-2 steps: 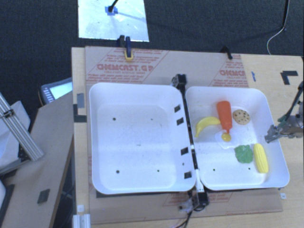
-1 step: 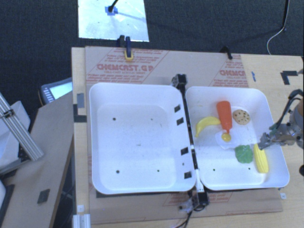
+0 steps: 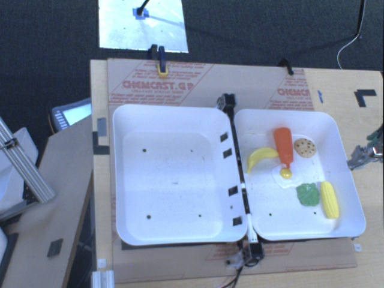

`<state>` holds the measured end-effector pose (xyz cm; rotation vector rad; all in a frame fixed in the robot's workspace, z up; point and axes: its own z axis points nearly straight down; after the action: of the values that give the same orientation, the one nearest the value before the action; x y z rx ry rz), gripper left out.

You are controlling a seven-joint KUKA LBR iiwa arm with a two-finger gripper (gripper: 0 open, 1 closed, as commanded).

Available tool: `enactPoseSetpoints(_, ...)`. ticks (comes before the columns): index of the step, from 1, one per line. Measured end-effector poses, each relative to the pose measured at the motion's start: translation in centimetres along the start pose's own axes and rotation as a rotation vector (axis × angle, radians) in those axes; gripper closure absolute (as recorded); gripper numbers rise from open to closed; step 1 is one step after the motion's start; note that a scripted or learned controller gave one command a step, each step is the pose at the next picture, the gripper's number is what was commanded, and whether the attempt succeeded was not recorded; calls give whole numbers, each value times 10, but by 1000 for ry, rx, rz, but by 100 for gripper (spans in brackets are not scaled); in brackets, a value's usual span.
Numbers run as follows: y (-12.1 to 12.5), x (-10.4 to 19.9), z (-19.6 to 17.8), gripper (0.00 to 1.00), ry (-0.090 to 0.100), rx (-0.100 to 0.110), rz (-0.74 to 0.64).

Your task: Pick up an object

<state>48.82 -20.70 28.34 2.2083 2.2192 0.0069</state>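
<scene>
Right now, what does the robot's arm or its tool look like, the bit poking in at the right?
A small part shows at the picture's right edge, beside the right bin: the tool, a cluster of pale grey metal pieces with a jagged outline and a touch of green behind. It is too small and blurred to make out cables or markings.

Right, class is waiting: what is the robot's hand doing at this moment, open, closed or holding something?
Hand: at the right bin's outer edge; open or closed cannot be told, and nothing is seen in it.
</scene>
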Motion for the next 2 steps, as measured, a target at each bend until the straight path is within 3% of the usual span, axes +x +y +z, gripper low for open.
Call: enactPoseSetpoints(2, -2, 1, 74, 100, 5, 11, 4)
